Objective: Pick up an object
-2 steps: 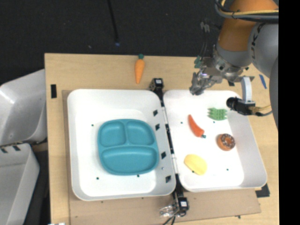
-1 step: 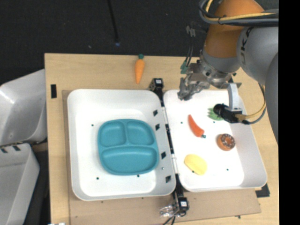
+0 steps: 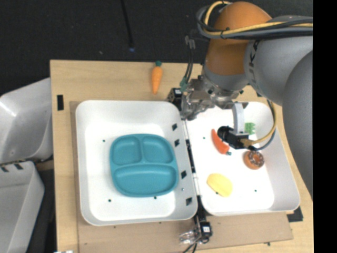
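The gripper (image 3: 190,105) is hanging over the far left corner of the right bin (image 3: 263,191), beside the wall it shares with the left bin (image 3: 92,141). I cannot tell whether it is wide or narrow. A red piece (image 3: 219,143), a brown round piece (image 3: 254,159) and a yellow lump (image 3: 219,184) are lying apart in the right bin. A teal divided plate (image 3: 143,165) is sitting in the left bin. A carrot (image 3: 156,78) is lying on the table (image 3: 105,79), beyond the left bin's far wall.

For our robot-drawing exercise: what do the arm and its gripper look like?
The arm is smooth rounded grey, with a glossy orange band above the wrist. Black and yellow cables loop across that band. The gripper is small, dark and metallic.
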`<control>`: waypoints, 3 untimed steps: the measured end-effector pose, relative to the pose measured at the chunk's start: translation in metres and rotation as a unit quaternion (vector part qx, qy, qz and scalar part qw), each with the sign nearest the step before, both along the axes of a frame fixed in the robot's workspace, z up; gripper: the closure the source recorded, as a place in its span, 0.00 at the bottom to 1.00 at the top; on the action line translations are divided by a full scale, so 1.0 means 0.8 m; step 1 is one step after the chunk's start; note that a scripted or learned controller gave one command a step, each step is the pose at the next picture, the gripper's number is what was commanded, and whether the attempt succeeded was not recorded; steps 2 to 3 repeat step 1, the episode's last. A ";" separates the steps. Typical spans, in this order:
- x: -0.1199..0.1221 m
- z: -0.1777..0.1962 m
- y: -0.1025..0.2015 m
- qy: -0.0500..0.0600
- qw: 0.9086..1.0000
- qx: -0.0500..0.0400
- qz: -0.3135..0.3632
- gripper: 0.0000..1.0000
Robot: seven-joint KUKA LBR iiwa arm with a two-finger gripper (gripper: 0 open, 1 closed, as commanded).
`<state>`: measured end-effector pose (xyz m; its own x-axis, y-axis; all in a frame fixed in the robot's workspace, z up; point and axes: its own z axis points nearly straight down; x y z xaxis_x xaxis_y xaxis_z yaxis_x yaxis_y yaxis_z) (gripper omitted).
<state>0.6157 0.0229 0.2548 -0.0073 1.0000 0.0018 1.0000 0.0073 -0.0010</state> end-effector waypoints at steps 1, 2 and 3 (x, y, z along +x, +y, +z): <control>-0.027 -0.011 0.070 0.001 1.000 -0.001 0.000 1.00; -0.027 -0.011 0.070 0.001 1.000 -0.001 0.000 1.00; -0.027 -0.011 0.070 0.001 1.000 -0.001 0.000 1.00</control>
